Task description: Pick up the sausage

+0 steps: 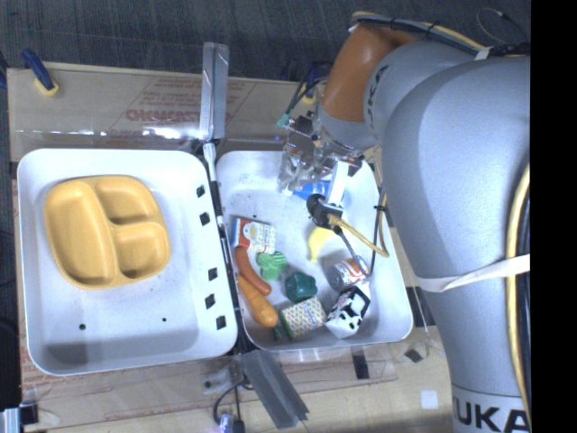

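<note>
The sausage (250,274) is a reddish-brown stick lying along the left wall of the right bin (389,323), just above an orange carrot (262,310). My gripper (302,177) hangs over the far part of that bin, well up and to the right of the sausage and apart from it. Right under the gripper a blue object (313,188) shows, partly hidden by the gripper.
Around the sausage lie a white and red packet (257,235), a light green piece (271,263), a dark green piece (300,286), a patterned box (303,317), a banana (317,240), a can (346,272) and a cow-patterned toy (350,312). The left bin (36,332) holds a yellow divided plate (106,230).
</note>
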